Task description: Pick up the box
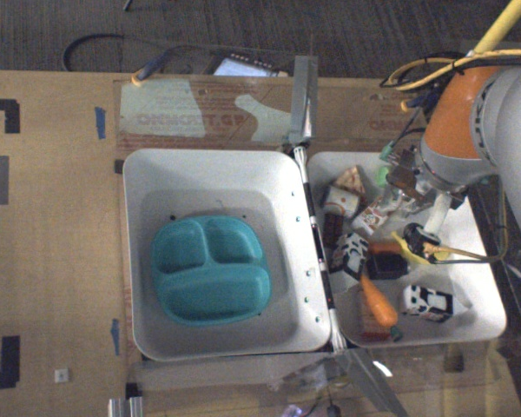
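You are looking down from a single fixed camera above the bench (52, 233), tilted at a slant so the dark carpet (286, 16) beyond the bench's far edge fills the top of the frame. Both white bins sit in view, the left bin (156, 181) near the centre and the right bin (486, 311) toward the right side. The arm (482, 129) enters from your right, and the camera stands far enough back to take in both bins whole

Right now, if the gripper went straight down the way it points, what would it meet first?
Probably the small printed white carton lying in the right white bin, directly under the gripper. Depth is unclear from above, so the neighbouring clutter could be touched first.
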Controlling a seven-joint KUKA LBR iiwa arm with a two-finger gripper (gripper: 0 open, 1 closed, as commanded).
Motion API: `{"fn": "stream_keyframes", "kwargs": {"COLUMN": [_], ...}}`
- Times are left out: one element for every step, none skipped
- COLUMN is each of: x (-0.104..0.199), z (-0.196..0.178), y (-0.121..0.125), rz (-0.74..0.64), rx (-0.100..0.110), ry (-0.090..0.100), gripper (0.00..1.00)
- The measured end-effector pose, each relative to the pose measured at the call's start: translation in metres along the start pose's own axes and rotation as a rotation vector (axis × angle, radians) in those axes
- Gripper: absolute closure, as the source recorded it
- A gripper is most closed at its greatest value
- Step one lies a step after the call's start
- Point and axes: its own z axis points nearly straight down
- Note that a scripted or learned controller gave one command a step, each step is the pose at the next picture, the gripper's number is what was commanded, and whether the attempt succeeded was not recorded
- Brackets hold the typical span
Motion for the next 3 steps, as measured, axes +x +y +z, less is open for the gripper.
{"fn": "stream_keyframes", "kwargs": {"x": [0.115,0.179,0.262], "z": [-0.079,-0.123,-0.154], "y": [0.010,-0.065,-0.139], "rz": [0.153,0.013,-0.494], "rx": [0.017,0.020,0.017], "ry": [-0.007,-0.007,0.000], "gripper": [1.00,1.00,1.00]}}
